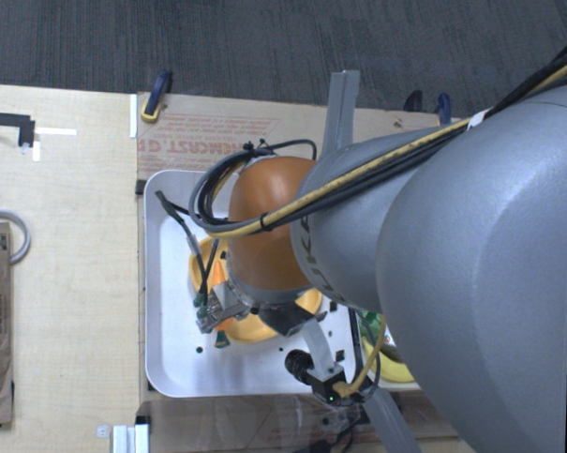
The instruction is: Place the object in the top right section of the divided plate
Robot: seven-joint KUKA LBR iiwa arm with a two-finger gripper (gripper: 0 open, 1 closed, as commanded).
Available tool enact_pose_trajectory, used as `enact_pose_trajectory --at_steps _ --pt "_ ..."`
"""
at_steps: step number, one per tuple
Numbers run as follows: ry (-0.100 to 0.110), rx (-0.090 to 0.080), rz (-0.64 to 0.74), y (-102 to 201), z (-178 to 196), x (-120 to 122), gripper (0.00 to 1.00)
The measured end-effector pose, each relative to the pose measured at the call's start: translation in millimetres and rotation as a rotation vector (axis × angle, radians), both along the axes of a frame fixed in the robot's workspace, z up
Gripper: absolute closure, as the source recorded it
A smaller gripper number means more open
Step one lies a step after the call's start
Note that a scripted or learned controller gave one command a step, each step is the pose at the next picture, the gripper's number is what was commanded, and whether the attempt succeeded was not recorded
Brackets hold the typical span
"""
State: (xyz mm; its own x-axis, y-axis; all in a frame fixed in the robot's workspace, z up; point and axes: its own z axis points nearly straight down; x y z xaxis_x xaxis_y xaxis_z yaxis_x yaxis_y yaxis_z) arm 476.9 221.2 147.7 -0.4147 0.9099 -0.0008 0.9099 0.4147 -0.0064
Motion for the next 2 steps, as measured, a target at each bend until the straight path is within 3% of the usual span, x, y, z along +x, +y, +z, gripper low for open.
enact_pose_trajectory --at_steps 1,2 --pt "-0.001 0.000 0.000 -0.3 0.2 0.3 0.00" --pt "-0.001 0.000 0.000 -0.3 0.2 0.3 0.00"
